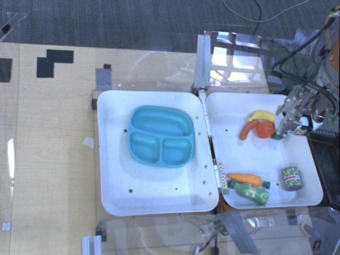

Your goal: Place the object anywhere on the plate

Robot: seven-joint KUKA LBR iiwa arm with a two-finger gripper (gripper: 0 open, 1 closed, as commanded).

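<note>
A blue plate (160, 136) with three compartments lies in the middle of the left bin (114, 158). The right bin (305, 158) holds a yellow banana (262, 115), an orange curved piece (247, 130) and a red-orange round fruit (265, 129) near its far side. My gripper (280, 133) hangs low at the right of that cluster, its tip just beside the red-orange fruit. Nothing shows between the fingers.
Near the right bin's front lie an orange carrot (245, 179), a green bottle (251, 193) and a small green can (290, 178). A metal frame (231, 62) stands behind the bins, and cables run at the far right.
</note>
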